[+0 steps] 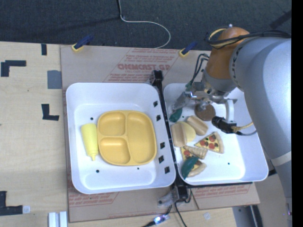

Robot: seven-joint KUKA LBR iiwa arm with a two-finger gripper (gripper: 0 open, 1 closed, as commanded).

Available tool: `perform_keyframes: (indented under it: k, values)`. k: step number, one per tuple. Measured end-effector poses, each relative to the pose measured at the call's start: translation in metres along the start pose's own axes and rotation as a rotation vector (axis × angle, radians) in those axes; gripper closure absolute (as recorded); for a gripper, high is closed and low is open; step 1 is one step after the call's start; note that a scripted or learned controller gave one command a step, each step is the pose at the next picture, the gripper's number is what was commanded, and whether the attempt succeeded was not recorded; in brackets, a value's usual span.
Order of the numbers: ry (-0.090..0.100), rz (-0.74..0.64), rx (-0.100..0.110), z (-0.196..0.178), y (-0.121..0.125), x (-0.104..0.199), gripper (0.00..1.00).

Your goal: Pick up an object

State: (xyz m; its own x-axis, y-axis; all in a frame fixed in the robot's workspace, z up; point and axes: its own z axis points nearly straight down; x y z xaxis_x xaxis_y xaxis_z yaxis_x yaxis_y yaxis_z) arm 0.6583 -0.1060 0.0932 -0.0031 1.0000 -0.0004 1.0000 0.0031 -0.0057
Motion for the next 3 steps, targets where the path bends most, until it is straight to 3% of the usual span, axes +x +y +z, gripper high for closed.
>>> perform_keyframes:
  k: [1,2,3]
  values:
    - [-0.003,0.0,-0.009,0.005,0.002,0.0,0.0]
    - [-0.005,-0.001,-0.014,-0.006,0.003,0.0,1.0]
    - [0.0,0.002,-0.008,-0.049,0.005,-0.001,1.0]
